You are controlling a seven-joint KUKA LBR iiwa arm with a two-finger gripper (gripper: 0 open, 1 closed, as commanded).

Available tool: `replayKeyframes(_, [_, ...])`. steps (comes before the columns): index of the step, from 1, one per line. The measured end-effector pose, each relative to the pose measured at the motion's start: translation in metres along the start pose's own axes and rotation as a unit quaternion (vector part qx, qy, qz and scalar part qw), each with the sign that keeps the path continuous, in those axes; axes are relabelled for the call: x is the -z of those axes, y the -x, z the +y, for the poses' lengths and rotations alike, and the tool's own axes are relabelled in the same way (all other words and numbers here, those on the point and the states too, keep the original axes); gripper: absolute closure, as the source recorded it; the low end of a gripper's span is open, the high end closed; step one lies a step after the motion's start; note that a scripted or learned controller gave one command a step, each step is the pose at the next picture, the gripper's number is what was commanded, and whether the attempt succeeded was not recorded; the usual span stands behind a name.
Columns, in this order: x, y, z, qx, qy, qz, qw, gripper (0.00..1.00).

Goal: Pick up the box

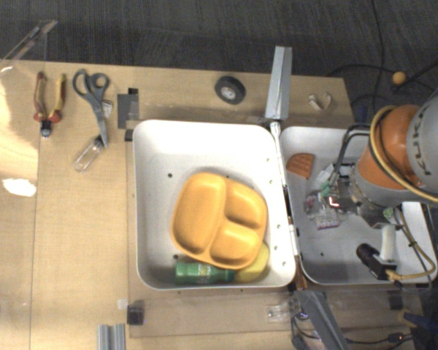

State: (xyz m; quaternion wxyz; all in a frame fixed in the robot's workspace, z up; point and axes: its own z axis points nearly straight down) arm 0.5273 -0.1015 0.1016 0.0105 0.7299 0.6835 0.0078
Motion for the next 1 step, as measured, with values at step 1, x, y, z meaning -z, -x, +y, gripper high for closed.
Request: replayKeyframes(1, [0.1009,-0.0454,-0.0226,-0.041,-0.010,0.001,0.9991,1.00])
